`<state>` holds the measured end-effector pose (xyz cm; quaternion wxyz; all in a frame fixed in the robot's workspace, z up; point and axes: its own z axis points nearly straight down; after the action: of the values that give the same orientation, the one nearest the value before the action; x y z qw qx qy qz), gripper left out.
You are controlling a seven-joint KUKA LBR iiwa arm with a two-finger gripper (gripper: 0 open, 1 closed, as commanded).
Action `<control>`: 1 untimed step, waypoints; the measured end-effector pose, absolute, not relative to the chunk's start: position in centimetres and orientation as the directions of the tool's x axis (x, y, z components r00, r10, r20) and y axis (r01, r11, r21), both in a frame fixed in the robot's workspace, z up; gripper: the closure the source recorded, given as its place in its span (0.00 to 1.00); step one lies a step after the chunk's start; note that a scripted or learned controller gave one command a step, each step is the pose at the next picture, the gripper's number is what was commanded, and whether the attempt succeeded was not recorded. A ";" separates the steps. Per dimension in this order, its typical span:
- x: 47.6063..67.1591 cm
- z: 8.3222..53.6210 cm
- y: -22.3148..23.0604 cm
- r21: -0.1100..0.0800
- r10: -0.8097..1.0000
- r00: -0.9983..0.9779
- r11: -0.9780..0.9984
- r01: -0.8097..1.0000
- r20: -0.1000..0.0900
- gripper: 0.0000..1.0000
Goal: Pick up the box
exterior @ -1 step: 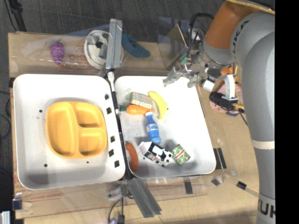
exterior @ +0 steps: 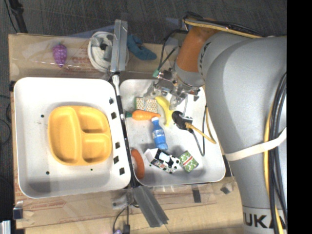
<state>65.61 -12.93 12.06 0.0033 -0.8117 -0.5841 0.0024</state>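
Wooden bench (exterior: 73, 201) under a slanted overhead camera, two white bins side by side on it. Left bin (exterior: 29, 130) with a yellow divided tray (exterior: 80, 133). Right bin (exterior: 212, 167) cluttered. Gripper (exterior: 170, 89) hanging over the 12 o'clock end of the right bin, arm entering from 3 o'clock. Grip state: cannot tell, the tips being lost among wrist hardware and cables; nothing seen held. Taken as the task's thing, by judgement: small patterned box (exterior: 145, 104), flat on the bin floor near the 11 o'clock corner, at about 8 o'clock from the gripper and near it. Long axis roughly 9-to-3, slightly tilted. Banana (exterior: 163, 110) just beside the box at its 3 o'clock, between box and gripper; carrot (exterior: 143, 115) just beside or touching at its 6 o'clock. Bin wall close at 9 o'clock. Other box-like candidates well apart toward 6 o'clock: green carton (exterior: 187, 161) and cow-patterned carton (exterior: 165, 162), with a blue bottle (exterior: 158, 135) between them and the patterned box. Likely need: short shift toward 8 o'clock, closing across the short axis, 12-to-6, since the 3 o'clock end is crowded by the banana. Risk: catching the banana or carrot instead.
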 end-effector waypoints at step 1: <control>65.9 9.8 -10.6 0.003 0.967 0.253 -0.253 0.967 0.002 0.00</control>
<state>65.89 -10.62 9.77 -0.0003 -0.7915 -0.6111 -0.0018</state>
